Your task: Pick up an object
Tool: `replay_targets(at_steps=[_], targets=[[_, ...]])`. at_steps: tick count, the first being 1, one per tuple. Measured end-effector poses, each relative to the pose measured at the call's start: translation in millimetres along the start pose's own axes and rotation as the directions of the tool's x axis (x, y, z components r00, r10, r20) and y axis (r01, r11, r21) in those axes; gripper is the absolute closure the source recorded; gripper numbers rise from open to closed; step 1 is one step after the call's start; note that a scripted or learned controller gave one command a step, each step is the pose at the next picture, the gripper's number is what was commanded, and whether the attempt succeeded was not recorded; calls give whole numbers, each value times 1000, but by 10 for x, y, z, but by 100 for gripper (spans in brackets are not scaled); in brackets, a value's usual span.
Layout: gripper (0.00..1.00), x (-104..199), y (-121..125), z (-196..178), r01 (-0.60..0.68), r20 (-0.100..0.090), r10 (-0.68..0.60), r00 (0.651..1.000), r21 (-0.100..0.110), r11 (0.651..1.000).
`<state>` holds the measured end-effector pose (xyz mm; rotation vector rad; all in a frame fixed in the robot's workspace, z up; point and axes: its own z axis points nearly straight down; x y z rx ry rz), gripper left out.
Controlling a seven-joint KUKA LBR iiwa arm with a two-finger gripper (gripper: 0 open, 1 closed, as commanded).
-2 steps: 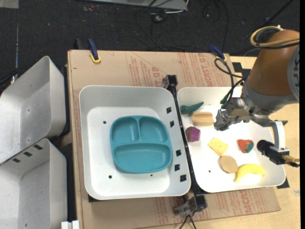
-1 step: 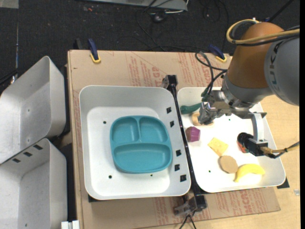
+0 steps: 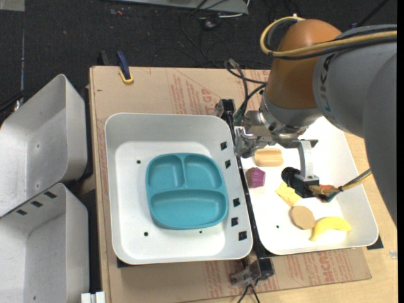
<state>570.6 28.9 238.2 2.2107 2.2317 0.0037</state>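
1. The yellow curved piece [image 3: 329, 227] lies nearest the viewer, close to the near rim of the right bin [image 3: 315, 248]. It is well apart from the beige block [image 3: 269, 157], on that block's near-right side.
2. The round tan disc [image 3: 302, 217] touches or nearly touches the curved piece, on the side towards the beige block.
3. The yellow wedge [image 3: 288, 194] lies between the disc and the beige block.
4. The purple piece [image 3: 255, 177] sits just near-left of the beige block, close to the bin's left rim.
5. The hand [image 3: 249, 142] stands just left of the beige block, over the two bins' adjoining rims. Whether it is apart or together cannot be told. Nothing is seen clamped in it.
6. Bare bin floor lies open nearward of the purple piece.
7. The arm [image 3: 353, 74] overhangs the area right of and beyond the beige block.
8. Left of the beige block, the left bin [image 3: 126, 169] holds a teal divided tray [image 3: 187, 190], with bare floor all round it.
9. Both bins rest on the counter [image 3: 164, 87].
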Motion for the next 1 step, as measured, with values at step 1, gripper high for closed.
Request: replay_targets(at_steps=[1], targets=[[100,434,145,-28,-2,0,2,1000,0,1000]])
